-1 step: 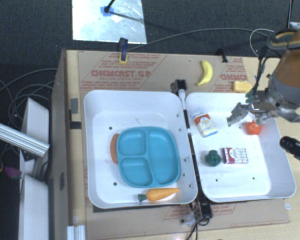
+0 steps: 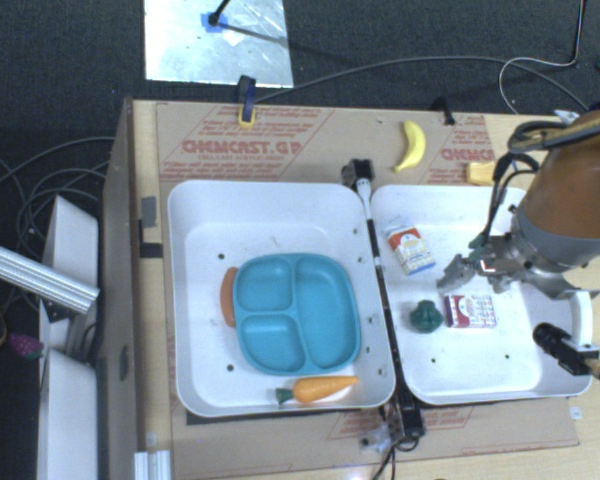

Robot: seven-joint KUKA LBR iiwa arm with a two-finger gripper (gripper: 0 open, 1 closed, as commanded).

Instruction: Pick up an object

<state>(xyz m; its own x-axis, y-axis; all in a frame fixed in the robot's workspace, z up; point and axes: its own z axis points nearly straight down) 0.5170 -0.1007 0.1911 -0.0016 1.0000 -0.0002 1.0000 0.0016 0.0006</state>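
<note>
Two fingers [image 2: 467, 277] (spread apart) hover above carton [image 2: 471, 311].

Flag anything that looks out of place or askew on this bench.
The banana lies outside both bins, on the cardboard behind the right bin. In the left bin, the carrot and a sausage-like piece sit beside the blue plate, not on it. Nothing looks spilled or damaged.
</note>
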